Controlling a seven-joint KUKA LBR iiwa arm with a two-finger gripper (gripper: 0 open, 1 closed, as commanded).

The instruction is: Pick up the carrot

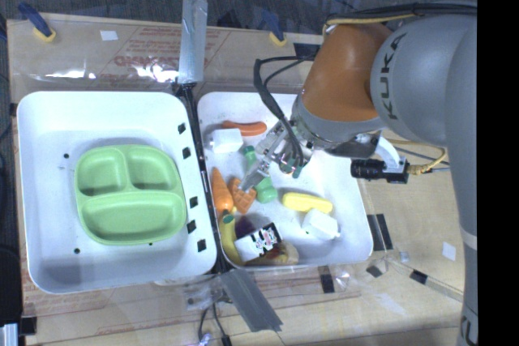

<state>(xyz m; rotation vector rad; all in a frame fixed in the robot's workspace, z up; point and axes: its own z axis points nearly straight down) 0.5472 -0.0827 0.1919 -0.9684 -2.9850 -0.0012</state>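
Evenly and fairly brightly lit from above. Soft shadows inside the left bin (pixel 49 174) along its near edge. Mild glare on plastic sheeting (pixel 122 61) at the bench's far edge. Slightly grainy, soft throughout.

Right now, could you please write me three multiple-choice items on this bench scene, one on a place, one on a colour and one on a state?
1. Where does the carrot lie?
A. In the right bin, near its left wall
B. On the green plate
C. On the bench outside the bins

2. What colour is the divided plate in the left bin?
A. Red
B. Green
C. Blue

3. How does the pincer stand to the carrot?
A. It has lifted the carrot high above the bins
B. It hangs over the left bin
C. It is low in the right bin, close beside the carrot

Answers: 1 A, the orange carrot lies along that bin's left wall. 2 B, the plate is light green. 3 C, the fingertips reach down among the items just right of the carrot.
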